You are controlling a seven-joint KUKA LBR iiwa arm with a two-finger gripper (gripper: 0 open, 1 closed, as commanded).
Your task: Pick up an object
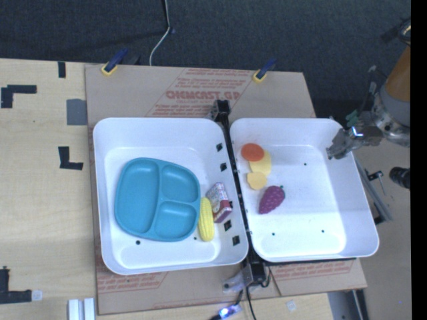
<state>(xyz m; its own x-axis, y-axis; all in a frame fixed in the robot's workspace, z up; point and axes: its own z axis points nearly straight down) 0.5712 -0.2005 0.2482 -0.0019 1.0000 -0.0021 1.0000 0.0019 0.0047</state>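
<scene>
The right bin holds an orange round piece, a yellow piece just below it, and a purple grape bunch. In the left bin lie a blue divided plate, a yellow corn cob and a small crumpled packet. My gripper hangs over the right bin's upper right rim, far from every object, with nothing seen between its fingers.
Both bins rest on a cardboard sheet clamped at the back. A central divider with black clips separates the bins. The arm enters from the right. A cable runs down from the top.
</scene>
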